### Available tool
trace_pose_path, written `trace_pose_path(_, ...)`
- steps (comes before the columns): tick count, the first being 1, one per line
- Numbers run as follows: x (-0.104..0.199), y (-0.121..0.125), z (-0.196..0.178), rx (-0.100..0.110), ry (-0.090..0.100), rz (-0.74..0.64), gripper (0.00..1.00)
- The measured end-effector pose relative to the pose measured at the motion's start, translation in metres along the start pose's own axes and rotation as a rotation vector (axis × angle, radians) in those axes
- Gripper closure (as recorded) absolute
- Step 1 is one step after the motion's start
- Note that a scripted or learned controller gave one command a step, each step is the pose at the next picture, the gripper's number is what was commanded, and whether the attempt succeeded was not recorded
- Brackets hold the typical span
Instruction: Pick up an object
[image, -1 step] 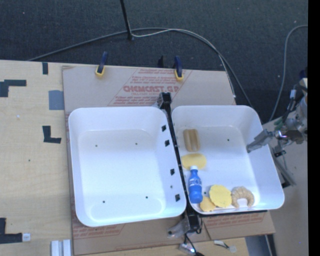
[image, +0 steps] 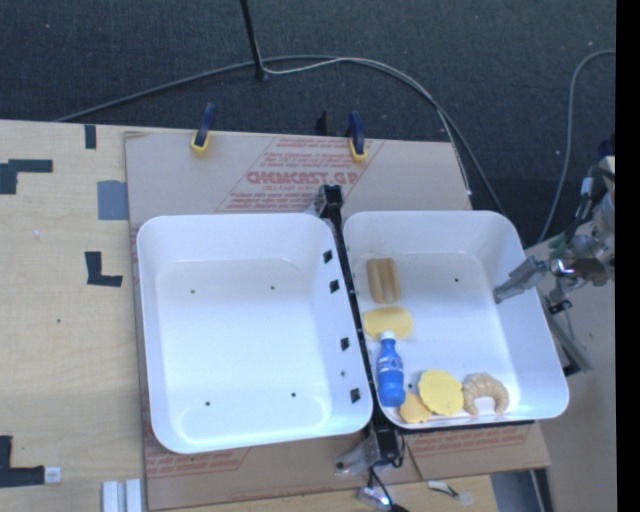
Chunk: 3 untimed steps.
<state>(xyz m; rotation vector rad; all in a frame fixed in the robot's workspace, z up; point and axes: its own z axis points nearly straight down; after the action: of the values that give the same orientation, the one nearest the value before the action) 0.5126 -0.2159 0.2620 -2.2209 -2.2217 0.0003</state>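
The gripper (image: 512, 283) hangs at the 3 o'clock rim of the right bin (image: 500, 232), and whether it is open or closed I cannot tell, since it reads as a small grey wedge seen against white plastic; nothing visible lies in it. The candidate objects sit well apart from it, toward 7 o'clock across the bin floor: a tan block (image: 382, 279) near the divider, a yellow piece (image: 387, 322) just below it, a blue bottle (image: 389, 373) lying along the divider, and at the front wall a yellow disc (image: 440, 392) touching a pale croissant-shaped item (image: 485, 392). The left bin (image: 240, 330) lies further out at 9 o'clock on the surface (image: 60, 300). The likely trouble is the crowding: the front pieces touch each other and hug the walls, so a descent there could nudge neighbours or catch the rim. The arm's upper links are cut off at the right.
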Motion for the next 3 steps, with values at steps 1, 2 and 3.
trace_pose_path(1,-0.007,0.006,0.053,0.005,0.001,0.000,0.00)
trace_pose_path(2,-0.001,0.011,0.113,0.005,0.002,-0.001,0.00)
trace_pose_path(3,0.002,0.013,0.157,0.004,0.001,-0.001,0.00)
